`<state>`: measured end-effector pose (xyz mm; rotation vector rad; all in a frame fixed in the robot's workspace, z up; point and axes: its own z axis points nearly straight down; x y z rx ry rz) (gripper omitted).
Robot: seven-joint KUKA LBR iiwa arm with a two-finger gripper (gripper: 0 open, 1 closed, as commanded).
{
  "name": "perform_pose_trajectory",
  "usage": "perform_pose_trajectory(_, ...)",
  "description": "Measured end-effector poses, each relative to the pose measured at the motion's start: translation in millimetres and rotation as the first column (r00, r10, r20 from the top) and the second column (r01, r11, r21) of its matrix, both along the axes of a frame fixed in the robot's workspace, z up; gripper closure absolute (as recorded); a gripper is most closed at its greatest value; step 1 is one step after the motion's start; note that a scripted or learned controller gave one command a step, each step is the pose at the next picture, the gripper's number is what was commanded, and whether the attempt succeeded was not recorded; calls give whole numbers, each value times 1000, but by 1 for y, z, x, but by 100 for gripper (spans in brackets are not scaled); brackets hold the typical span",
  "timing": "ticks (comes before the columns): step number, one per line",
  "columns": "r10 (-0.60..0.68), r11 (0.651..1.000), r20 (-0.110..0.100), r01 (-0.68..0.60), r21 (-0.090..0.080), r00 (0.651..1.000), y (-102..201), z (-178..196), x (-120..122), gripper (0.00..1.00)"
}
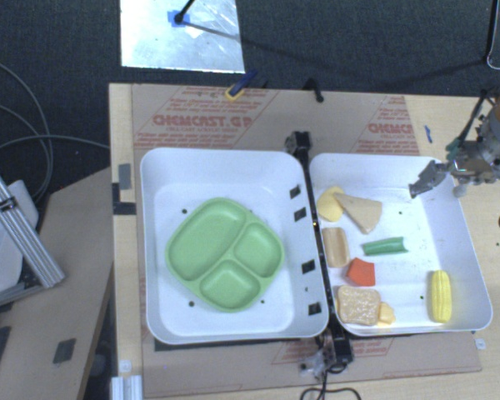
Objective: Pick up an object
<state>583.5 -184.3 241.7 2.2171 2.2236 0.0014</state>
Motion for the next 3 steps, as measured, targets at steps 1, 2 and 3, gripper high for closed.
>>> perform_pose_trajectory(1, 8, 1000, -12, -8, 7, 1000, 79, -150, 12, 0)
perform_pose_trajectory(2, -7, 1000, -5, 7, -1, 1000, 42, -131, -57, 0)
perform_pose_trajectory(3, 4, 1000, -1, -4, 3, 1000, 98, -75, -98, 0)
